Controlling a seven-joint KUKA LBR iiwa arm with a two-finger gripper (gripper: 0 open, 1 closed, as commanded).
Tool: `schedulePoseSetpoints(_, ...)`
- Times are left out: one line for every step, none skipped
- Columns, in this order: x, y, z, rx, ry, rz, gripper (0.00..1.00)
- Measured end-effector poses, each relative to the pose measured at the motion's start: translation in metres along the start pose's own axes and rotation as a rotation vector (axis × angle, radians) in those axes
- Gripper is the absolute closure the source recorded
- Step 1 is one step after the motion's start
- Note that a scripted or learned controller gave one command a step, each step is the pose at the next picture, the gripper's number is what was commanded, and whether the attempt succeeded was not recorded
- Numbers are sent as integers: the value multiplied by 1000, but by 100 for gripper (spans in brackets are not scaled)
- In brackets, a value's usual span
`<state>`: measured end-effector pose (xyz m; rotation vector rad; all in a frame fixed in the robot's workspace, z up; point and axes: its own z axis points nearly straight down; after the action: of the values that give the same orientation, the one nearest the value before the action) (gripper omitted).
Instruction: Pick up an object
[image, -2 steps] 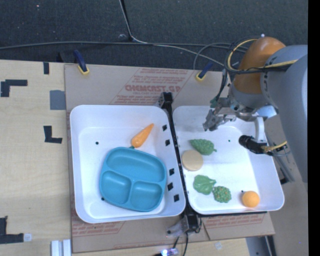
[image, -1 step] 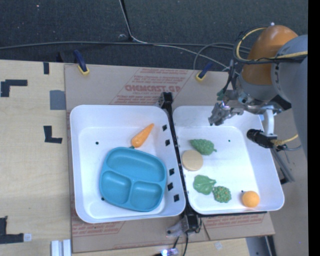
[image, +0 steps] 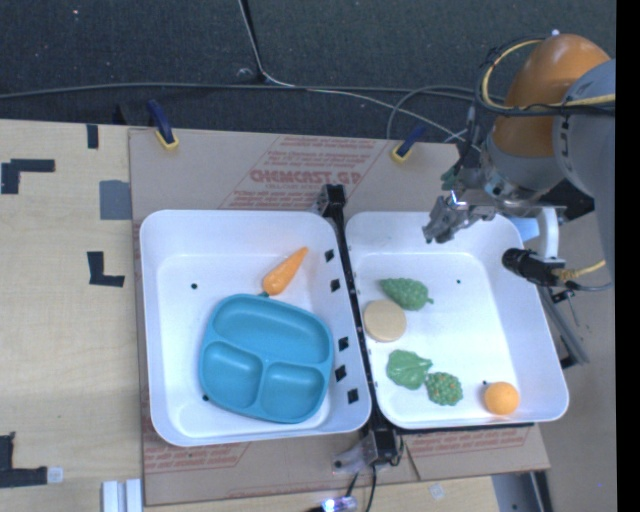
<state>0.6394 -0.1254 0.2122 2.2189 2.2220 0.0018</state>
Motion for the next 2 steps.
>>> schedulePoseSetpoints(53, -25, -8, 3, 2, -4, 100)
schedulePoseSetpoints(106, -34, -16, 3, 3, -5, 100)
